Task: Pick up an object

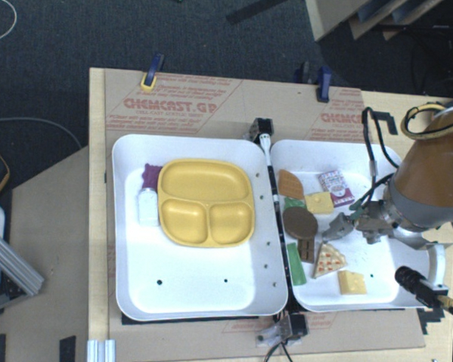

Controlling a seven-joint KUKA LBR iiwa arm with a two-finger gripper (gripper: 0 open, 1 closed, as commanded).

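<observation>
My gripper (339,224) hangs over the middle of the right bin (372,297), reaching in from the right under the grey wrist and orange band. Its fingers are open with nothing between them. Just below it lies a pizza slice (328,260), and just above left sits a yellow cheese block (318,202). A brown spoon-like piece (300,224) lies to its left. Also in this bin are a brown bread piece (291,184), a pink packet (336,187), a green stick (295,263) and a yellow cube (351,282).
The left bin (130,285) holds a yellow divided plate (206,202), with a purple item (150,175) and a white item (146,206) at its left side. A black divider bar (273,209) runs between the bins. Cables hang by the arm at the right.
</observation>
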